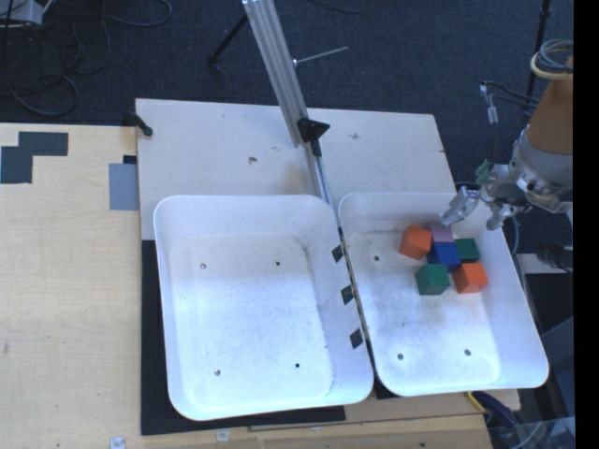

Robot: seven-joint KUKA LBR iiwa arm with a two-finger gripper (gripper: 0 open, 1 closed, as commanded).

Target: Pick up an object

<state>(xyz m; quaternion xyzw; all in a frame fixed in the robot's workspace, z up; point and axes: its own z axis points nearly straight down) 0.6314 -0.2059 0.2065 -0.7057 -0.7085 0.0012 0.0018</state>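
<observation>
A: Where are the objects?
B: A cluster of blocks lies in the right bin (pixel 524 344), toward its far side: an orange block (pixel 416 242), a blue block (pixel 445 254), two green blocks (pixel 431 279) and an orange-red block (pixel 470 277).

A: And the end effector (pixel 475 206)?
B: It hovers at the far right rim, fingers spread, grasping nothing. The left bin (pixel 187 363) sits beside it.

bins (pixel 245 396): white plastic, smooth, faintly speckled | worktop (pixel 56 279): pale wood (matt) | blocks (pixel 440 255): painted, matt | rail (pixel 279 64): ribbed metal
</observation>
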